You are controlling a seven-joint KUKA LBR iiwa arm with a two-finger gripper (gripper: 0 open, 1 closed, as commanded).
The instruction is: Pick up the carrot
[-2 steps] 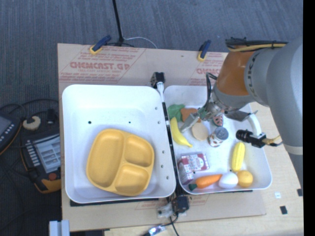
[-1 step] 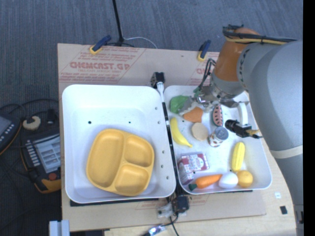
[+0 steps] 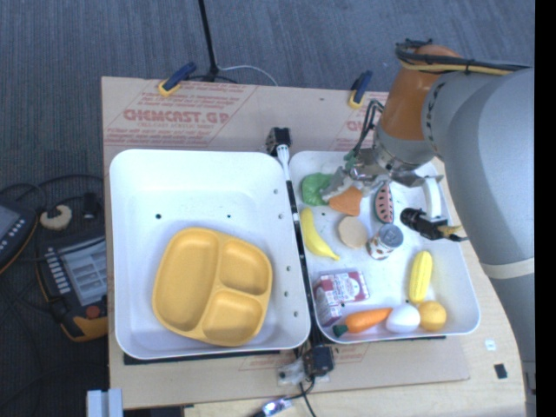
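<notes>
The carrot [image 3: 365, 321], orange with a green stub at its left end, lies flat near the front edge of the right bin [image 3: 465, 272]. It sits between a red packet and a white egg. My gripper [image 3: 351, 177] hangs low at the far left corner of that bin, over a green leafy toy [image 3: 314, 187] and an orange wedge [image 3: 347, 201]. It is well away from the carrot, which lies untouched toward the bin's front. The wrist hides the gripper's tips.
The right bin also holds a banana [image 3: 317, 234], watermelon slice [image 3: 384, 205], beige disc [image 3: 352, 232], small can [image 3: 383, 241], yellow corn [image 3: 420, 274], lemon [image 3: 433, 316], egg [image 3: 402, 319] and red packet [image 3: 340, 287]. A yellow divided plate [image 3: 213, 285] lies in the left bin [image 3: 174, 176].
</notes>
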